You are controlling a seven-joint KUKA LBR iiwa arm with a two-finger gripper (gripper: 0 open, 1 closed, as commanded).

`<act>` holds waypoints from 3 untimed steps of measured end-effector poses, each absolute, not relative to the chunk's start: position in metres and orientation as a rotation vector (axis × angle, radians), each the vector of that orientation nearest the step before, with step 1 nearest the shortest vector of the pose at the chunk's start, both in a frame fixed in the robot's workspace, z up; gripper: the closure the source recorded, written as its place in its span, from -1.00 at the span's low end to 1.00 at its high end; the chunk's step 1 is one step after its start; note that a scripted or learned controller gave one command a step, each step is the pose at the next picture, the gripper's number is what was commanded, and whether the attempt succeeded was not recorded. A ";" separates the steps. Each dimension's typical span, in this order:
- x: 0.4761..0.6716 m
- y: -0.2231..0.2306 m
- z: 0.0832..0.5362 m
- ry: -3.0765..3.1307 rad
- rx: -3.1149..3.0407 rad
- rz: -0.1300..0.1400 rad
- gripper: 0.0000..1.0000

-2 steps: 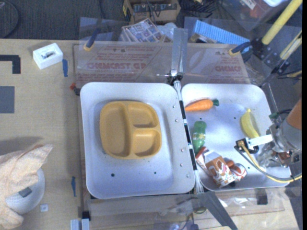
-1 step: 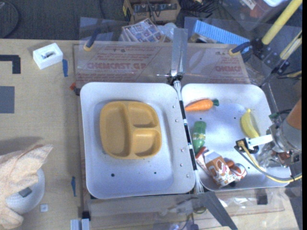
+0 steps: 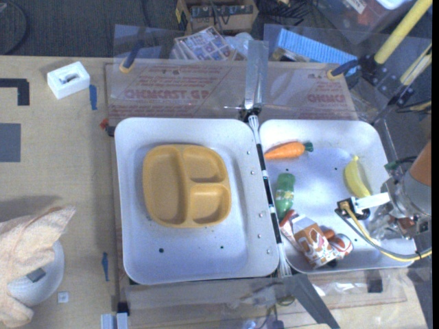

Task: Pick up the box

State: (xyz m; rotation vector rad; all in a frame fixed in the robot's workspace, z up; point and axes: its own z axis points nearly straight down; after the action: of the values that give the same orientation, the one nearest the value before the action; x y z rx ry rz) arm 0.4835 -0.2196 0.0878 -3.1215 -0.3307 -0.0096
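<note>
The arm's two-finger gripper (image 3: 370, 218) is hanging low over the right-hand shallow white bin (image 3: 322, 132), entering from the right edge; whether the fingers are apart or together I cannot tell, since cabling and glare are cluttering the wrist. The small red-and-white printed cardboard box (image 3: 317, 242) is lying tilted to the left of and just below the fingers, near but apart, against the bin's front corner. A green plastic bottle (image 3: 284, 189), orange toy carrot (image 3: 285, 150) and yellow toy banana (image 3: 355, 177) are sitting farther up. The mustard divided plastic tray (image 3: 185, 184) is occupying the left bin (image 3: 130, 252), well away.
</note>
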 end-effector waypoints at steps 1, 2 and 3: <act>0.483 -0.220 0.088 -0.331 -3.122 -0.009 1.00; 0.483 -0.220 0.088 -0.330 -3.121 -0.009 1.00; 0.483 -0.220 0.088 -0.330 -3.122 -0.009 1.00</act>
State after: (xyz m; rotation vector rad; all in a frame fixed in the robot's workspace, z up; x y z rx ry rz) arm 0.4834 -0.2199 0.0878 -3.1216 -0.3302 -0.0088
